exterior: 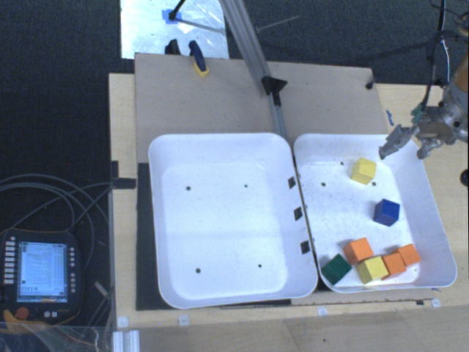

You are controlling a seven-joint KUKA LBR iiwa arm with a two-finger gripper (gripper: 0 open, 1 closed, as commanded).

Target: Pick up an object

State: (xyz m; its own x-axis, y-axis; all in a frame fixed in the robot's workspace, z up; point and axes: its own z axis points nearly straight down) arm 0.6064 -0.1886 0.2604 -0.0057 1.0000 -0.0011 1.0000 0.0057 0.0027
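Item 1: left bin [220,160], white, shallow. Item 2: right bin [429,196], landmark. Yellow cube [363,171], small, matte, lay alone near its far wall. Hand [407,144], released, fingers spread, nothing between them, hovered above that wall, just right of the cube. Advice: centre over cube, descend square, then close

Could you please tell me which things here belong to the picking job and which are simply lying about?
Belonging to the job:
gripper, open
yellow block
blue block
green block
orange blocks
right bin

Lying about:
left bin
handheld control pad
yellow-handled tool
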